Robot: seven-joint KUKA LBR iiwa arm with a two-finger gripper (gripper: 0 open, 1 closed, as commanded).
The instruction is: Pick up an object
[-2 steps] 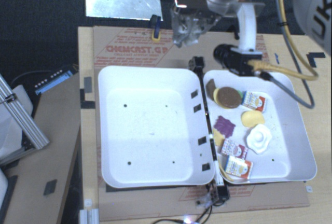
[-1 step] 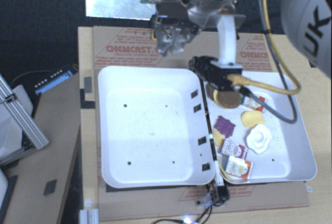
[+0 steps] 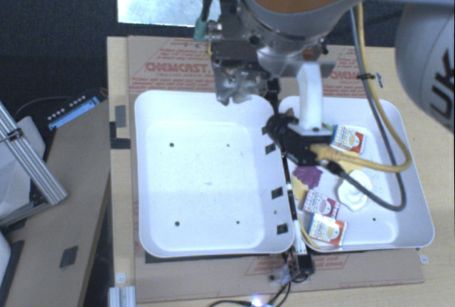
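My bench (image 3: 118, 156) carries a cardboard sheet (image 3: 170, 65); on it sit one white bin (image 3: 160, 185) under my gripper (image 3: 238, 89) and a second white bin (image 3: 416, 217) alongside.

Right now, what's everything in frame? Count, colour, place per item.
left shallow white plastic bin: 1, white, on the cardboard's left
right shallow white plastic bin: 1, white, beside it
small white packets with red-orange print: 3, right bin, one towards its far side, two at the near-left corner
crumpled purple piece: 1, purple, right bin, by the left wall
round white lid-like piece: 1, white, middle of the right bin
brown cardboard sheet with red lettering: 1, under both bins
silver aluminium rail: 1, bench's left edge
grey arm: 1, orange band, from the right
gripper: 1, metal, over the left bin's far rim
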